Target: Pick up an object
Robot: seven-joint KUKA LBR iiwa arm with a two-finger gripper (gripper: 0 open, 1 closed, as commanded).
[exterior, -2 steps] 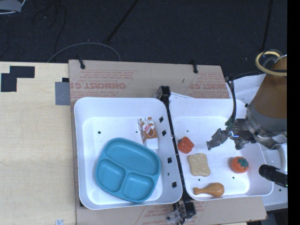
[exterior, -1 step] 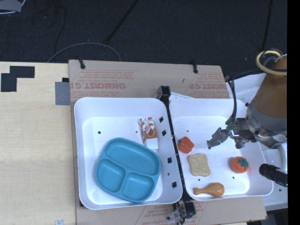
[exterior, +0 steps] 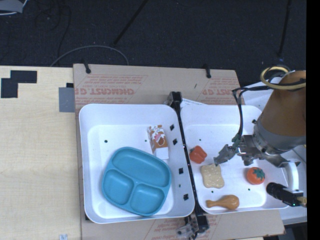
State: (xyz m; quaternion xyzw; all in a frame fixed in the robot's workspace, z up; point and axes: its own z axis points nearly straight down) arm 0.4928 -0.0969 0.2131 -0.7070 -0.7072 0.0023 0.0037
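Observation:
My gripper (exterior: 223,156) hangs low over the right bin (exterior: 220,118), on the arm that reaches in from the right. It is just above the upper right corner of a tan slice of toast (exterior: 212,176) and to the right of a red pepper-like piece (exterior: 198,154). An orange-red tomato (exterior: 255,175) lies right of the toast, under the wrist. A tan chicken drumstick (exterior: 223,202) rests near the bin's front wall. I see nothing held in the gripper.
The left bin (exterior: 92,134) holds a blue divided plate (exterior: 136,181) and a small printed packet (exterior: 158,139) near the divider. A black clamp strip (exterior: 181,149) runs between the two bins. Cardboard lies under both.

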